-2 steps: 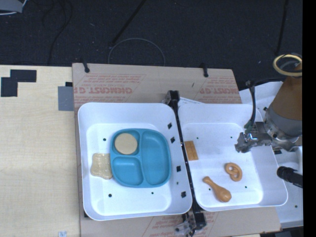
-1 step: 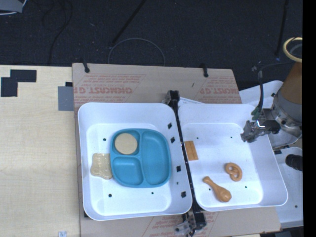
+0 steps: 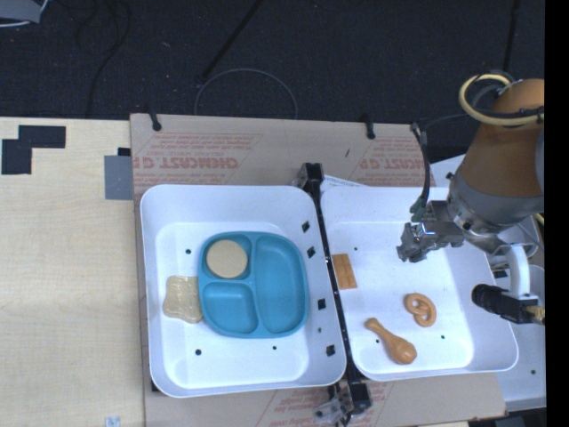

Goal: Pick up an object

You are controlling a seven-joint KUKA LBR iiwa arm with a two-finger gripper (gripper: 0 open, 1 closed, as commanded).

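1. While the gripper [image 3: 416, 243] is hanging over the right bin [image 3: 498, 356], I cannot tell how it is set, and nothing is showing in it.
2. Near it, the pretzel [image 3: 420, 309] is lying just below, with the spoon [image 3: 391, 340] beyond.
3. Going down crooked, it might be pushing the pretzel away or grabbing nothing.

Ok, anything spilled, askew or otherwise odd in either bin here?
Nothing spilled or damaged. The blue tray sits flat in the left bin with a round cookie in one compartment; a pale piece lies beside it on the bin floor. Right bin: pretzel, drumstick and cracker lie apart.
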